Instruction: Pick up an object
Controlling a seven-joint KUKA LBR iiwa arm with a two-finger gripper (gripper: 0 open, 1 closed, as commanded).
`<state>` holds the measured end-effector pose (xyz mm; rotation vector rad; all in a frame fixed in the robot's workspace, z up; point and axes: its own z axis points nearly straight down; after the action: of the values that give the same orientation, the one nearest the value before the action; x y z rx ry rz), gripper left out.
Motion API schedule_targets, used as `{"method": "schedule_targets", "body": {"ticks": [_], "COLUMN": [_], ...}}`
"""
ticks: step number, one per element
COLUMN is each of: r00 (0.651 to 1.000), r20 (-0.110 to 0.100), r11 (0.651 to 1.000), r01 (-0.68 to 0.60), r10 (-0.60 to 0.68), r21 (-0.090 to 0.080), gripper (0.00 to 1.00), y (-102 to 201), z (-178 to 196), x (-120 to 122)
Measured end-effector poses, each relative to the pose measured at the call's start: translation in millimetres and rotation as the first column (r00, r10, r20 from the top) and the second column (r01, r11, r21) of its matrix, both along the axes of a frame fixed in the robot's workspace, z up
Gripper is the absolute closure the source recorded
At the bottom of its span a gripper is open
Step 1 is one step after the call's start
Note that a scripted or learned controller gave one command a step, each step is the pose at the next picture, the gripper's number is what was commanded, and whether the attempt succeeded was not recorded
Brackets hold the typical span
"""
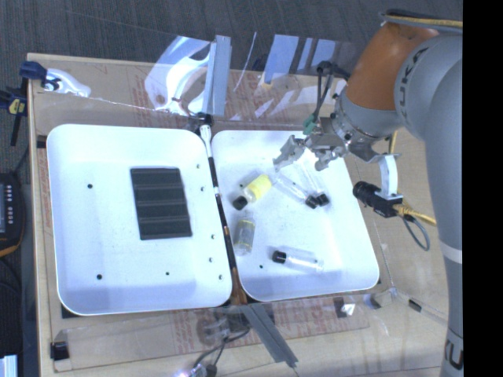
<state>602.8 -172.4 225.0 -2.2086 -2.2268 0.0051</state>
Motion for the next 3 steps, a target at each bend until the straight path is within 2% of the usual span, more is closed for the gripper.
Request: {"method": "schedule_targets", "body": {"ticks": [1, 2, 3], "r00": [0.989, 0.981, 0.980], "r20": [0.002, 0.003, 0.002], "r11": [0.989, 0.981, 0.980], "r01": [-0.146, -0.196, -0.199], "r10": [0.146, 0.196, 0.199], "r21": [0.000, -0.001, -0.002], "gripper": [0.00, 0.00, 1.00], "y": [19.0, 52.7, 52.4], "z": [-116.8, -133.9, -124.2], "x": [53.3, 27.0, 27.0]}}
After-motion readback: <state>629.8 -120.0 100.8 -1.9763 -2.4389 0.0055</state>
